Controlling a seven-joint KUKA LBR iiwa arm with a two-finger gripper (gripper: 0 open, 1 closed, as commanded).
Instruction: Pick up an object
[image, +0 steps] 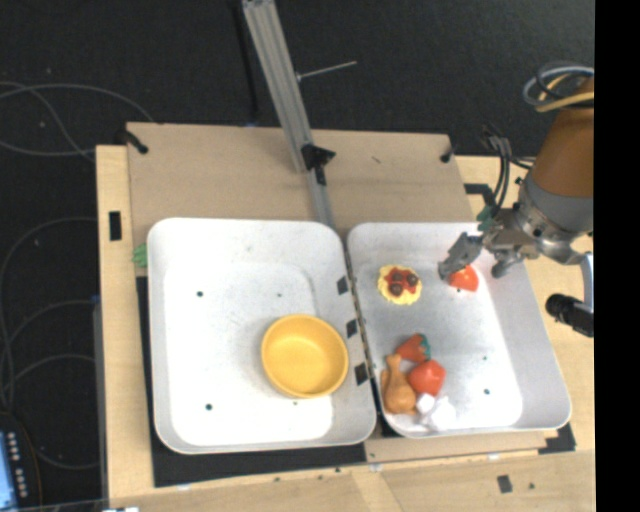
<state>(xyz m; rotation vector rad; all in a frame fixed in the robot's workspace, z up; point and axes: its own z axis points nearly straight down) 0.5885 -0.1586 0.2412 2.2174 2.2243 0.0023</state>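
Two shallow white bins sit side by side on a tan bench, seen from above at a slant. The left bin (200, 260) holds a yellow bowl (304, 355), upright, near its lower right corner.

The right bin (520, 350) holds several small things. A small round yellow piece with dark red topping (400, 284) lies near the bin's upper left. At the lower left edge, packed close together, lie a red and green piece (411, 348), a tan drumstick shape (397, 385), a red tomato (428, 376) and a small white object (432, 406).

The grey arm (562, 170) with its orange band reaches in from the right, above the right bin's upper part. Its gripper (478, 260) points down and left, fingers spread open. A small red object (463, 279) sits just below the left finger (458, 258), touching or nearly touching it; whether the fingers grip it cannot be told.

A slanted metal pole (285, 100) rises from behind the bins.
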